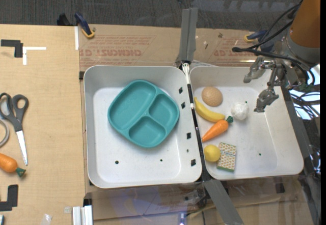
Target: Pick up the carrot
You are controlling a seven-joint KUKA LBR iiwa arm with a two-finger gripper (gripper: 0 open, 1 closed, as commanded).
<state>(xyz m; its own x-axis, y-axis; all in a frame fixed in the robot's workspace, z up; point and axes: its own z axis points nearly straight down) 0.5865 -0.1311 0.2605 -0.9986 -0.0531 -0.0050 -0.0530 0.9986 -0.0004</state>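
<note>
Robotics lab: wooden bench [41,117], two white bins [91,132], clamps [84,24], cardboard backing [132,46], loose cables [275,20].

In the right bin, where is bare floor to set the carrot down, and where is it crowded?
Free: the right bin floor between the patterned packet and its right wall, below the gripper. Crowded: the left side, where egg, banana, carrot, white lump and lemon cluster.

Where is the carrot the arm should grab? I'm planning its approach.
The small orange carrot with a green top lies in the right-hand white bin near its left wall, just below the yellow banana and above the yellow lemon.
</note>
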